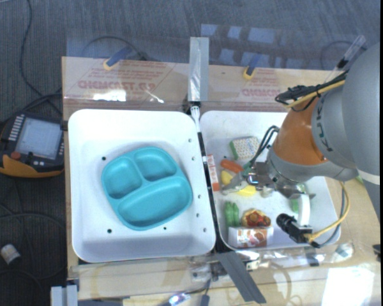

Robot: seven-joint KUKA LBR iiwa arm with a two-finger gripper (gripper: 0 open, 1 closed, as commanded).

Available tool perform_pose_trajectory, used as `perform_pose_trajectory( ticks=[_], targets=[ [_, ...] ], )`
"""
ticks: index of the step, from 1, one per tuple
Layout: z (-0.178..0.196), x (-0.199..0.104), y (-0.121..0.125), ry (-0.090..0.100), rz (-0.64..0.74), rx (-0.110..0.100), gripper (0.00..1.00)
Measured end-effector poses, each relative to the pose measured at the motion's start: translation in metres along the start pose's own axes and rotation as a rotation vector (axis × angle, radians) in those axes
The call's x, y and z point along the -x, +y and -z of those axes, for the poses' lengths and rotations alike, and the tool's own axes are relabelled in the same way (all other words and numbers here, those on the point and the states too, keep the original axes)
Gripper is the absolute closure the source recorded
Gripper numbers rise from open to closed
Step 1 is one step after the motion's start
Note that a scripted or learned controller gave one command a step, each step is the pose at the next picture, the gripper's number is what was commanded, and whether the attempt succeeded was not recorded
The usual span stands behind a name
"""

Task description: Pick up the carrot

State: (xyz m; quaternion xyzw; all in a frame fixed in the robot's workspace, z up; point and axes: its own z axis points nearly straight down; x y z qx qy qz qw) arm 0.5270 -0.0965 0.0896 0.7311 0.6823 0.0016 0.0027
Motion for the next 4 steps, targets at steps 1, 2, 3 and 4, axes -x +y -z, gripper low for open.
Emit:
perform_pose_trajectory(
  ticks=[1, 2, 3, 4],
  targets=[
    [0.094, 0.069, -0.011, -0.002, 0.001, -0.01, 0.0],
    [0.075, -0.001, -0.044, 0.001, -0.06, -0.013, 0.0],
    [0.04, 0.071, -0.039, 0.002, 0.285, -0.01, 0.0],
    [0.087, 0.019, -0.027, 0.002, 0.205, -0.01, 0.0]
  ],
)
